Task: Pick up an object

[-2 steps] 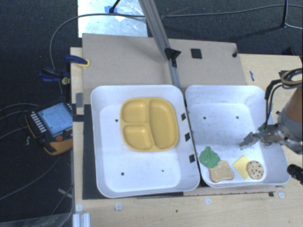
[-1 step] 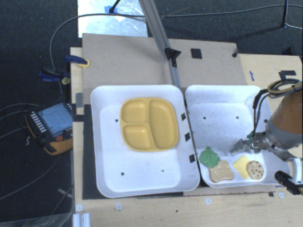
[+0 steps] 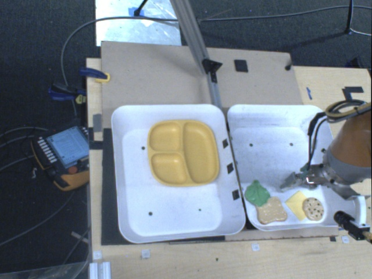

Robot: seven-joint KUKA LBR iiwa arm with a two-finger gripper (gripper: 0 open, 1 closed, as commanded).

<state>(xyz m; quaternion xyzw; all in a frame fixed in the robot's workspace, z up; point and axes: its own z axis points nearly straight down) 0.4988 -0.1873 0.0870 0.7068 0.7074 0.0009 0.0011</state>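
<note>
The gripper [image 3: 292, 181] hangs low over the right bin [image 3: 273, 127], its metal tip pointing toward the bin's middle; whether the fingers are apart or together cannot be told from this slant, and nothing is seen between them. Just below that tip, along the bin's near edge, lie four small toy foods: a green leafy piece [image 3: 256, 192], a tan bread-shaped piece [image 3: 272, 212] touching it, a yellow cheese slice [image 3: 296, 204], and a round cookie [image 3: 313, 208] lying against the cheese. The arm [image 3: 349, 150], grey with its orange band, reaches in from the right above them. The left bin [image 3: 131, 214] holds a yellow divided plate [image 3: 183, 153], well apart from the gripper.

The step in hand looks like the approach. The pieces crowd together, so the green piece, nearest the tip and freest on its far side, seems the best target. Centring over it and descending straight should avoid nudging the bread.
</note>
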